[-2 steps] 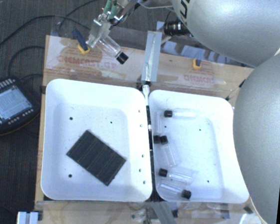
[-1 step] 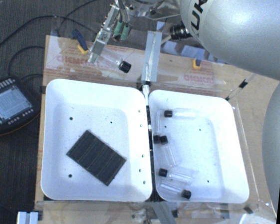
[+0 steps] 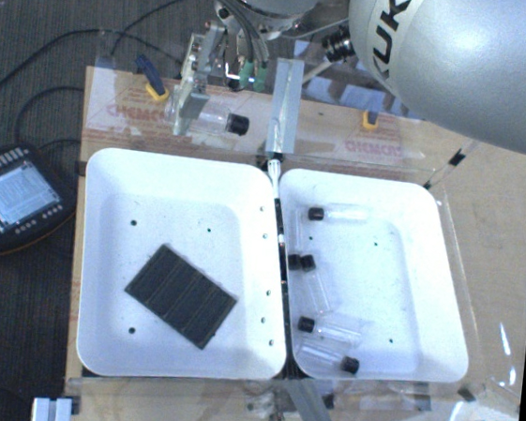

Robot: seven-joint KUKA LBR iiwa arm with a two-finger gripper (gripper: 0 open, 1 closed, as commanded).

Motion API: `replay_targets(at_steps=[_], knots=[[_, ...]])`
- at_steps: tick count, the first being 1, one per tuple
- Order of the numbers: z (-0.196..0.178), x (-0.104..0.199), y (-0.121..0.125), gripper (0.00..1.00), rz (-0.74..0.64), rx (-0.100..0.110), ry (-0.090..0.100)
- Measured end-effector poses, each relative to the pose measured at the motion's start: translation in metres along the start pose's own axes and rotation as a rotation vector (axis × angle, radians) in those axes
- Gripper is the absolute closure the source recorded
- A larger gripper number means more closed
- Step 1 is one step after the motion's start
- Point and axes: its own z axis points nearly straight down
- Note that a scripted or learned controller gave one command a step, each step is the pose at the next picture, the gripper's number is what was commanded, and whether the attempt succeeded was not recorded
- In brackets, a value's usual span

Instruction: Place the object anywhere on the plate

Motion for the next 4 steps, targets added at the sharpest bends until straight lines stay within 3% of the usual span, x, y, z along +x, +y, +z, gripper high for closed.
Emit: replay_targets(at_steps=[1, 2, 3, 4], knots=[[0.0, -0.029, 0.0, 1.0, -0.369, -0.002, -0.002], [0.01, 0.0, 0.0, 1.0, -0.642, -0.002, 0.0], [0.0, -0.046, 0.001, 1.0, -1.129, -0.005, -0.005], [-0.009, -0.047, 0.003, 1.0, -1.128, -0.013, -0.011]])
